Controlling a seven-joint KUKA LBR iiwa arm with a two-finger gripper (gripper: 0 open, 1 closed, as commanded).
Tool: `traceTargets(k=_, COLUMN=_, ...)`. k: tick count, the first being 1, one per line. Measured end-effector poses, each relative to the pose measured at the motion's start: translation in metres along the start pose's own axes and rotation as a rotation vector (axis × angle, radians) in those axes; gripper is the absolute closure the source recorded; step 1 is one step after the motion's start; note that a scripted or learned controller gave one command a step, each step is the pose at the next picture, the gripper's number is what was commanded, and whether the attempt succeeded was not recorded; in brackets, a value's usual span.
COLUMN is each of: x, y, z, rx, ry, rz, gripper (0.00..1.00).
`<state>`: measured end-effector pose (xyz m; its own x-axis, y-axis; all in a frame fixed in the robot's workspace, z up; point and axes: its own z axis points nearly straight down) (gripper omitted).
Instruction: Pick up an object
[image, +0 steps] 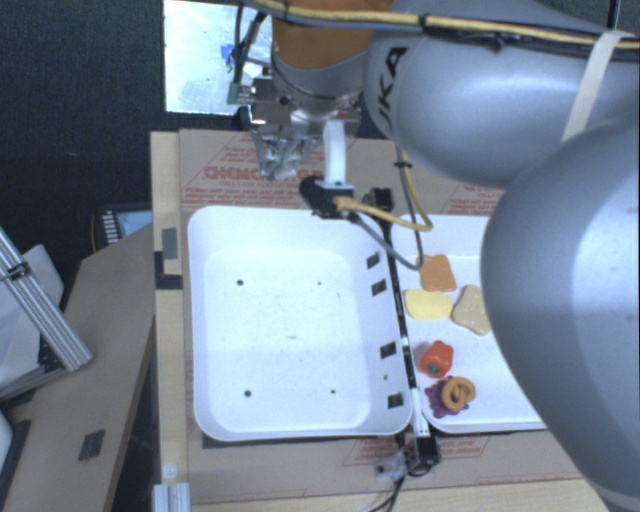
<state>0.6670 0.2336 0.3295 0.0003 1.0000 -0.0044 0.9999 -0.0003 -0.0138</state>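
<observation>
Grey arm links fill the right and top of the camera view, and under the orange band (320, 30) we see the two-finger gripper (283, 160) hanging over the brown cardboard sheet (230, 165) just beyond the far rim of the left shallow white plastic bin (215, 300). Its metal fingers (274, 158) point down and sit close together with nothing between them, though we cannot tell for sure whether they are spread or pressed together. Well apart from the gripper, in the right white bin (500, 415), we find the objects: an orange flat piece (438, 271) at the far end, a pale yellow block (429, 305) touching a beige lumpy piece (472, 310) beside it, then a red-orange pepper-shaped toy (436, 357), and nearest us a purple and orange ring-shaped toy (453, 395). A black cable with a yellow wire (385, 215) runs down along the wall between the two bins.
</observation>
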Motion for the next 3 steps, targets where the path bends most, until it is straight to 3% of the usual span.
traceTargets(k=1, x=0.002, y=-0.080, z=-0.016, rx=-0.014, ry=0.006, rz=-0.007, gripper=1.00)
traceTargets(k=2, x=0.000, y=-0.020, z=-0.108, rx=-0.029, ry=0.008, rz=0.000, gripper=1.00)
traceTargets(k=3, x=0.000, y=0.000, z=-0.148, rx=-0.021, ry=0.007, rz=-0.003, gripper=1.00)
